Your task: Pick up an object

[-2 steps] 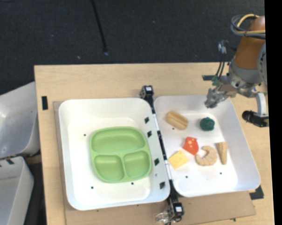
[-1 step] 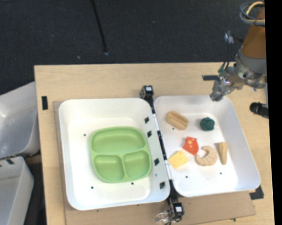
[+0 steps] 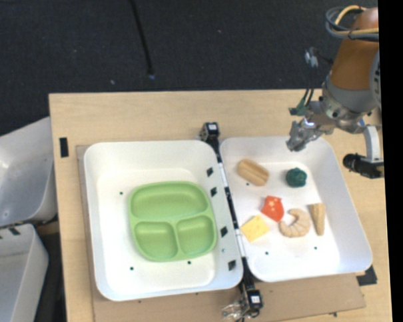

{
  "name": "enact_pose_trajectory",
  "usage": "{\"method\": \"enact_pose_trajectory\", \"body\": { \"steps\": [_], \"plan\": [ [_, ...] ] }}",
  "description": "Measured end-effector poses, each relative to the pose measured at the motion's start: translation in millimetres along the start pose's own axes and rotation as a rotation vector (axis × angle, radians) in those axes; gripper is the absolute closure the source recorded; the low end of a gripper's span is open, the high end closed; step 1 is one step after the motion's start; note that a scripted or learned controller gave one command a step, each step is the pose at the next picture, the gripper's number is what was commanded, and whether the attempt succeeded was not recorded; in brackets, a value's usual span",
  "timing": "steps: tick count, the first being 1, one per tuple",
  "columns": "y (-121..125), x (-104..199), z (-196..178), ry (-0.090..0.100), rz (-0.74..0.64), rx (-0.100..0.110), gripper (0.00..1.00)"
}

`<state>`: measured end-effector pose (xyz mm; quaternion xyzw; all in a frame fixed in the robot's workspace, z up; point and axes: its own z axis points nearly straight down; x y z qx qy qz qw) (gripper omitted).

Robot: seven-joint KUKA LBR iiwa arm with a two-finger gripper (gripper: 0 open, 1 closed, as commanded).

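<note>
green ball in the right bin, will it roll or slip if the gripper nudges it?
The green ball looks rounded with a bumpy surface, so it would probably roll a little, then settle. It sits apart from the other toys, so a nudge likely sends it free. Small beside the gripper, it is probably light.

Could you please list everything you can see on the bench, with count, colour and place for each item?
bench: one, light wood, under both bins
left bin: one, white, holds the tray
divided tray: one, green, three compartments, middle of left bin
right bin: one, white, holds the small items
bread roll: one, tan, upper left of right bin
round item: one, dark green, upper right
red piece: one, red, centre
cheese wedge: one, yellow, lower left
shrimp: one, pale orange, lower centre
cone: one, tan, right of shrimp
arm: one, grey and orange, from right
gripper: one, grey, over right bin's top edge
</note>
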<state>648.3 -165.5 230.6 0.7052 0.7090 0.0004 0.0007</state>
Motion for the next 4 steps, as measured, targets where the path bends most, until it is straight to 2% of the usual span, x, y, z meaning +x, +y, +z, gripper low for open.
{"method": "enact_pose_trajectory", "body": {
  "steps": [2,4],
  "plan": [
    [-18.6,98.7,-19.9,0.002,-0.002,0.001,1.00],
    [-34.5,204.7,-15.3,0.002,-0.002,0.004,1.00]
  ]
}}
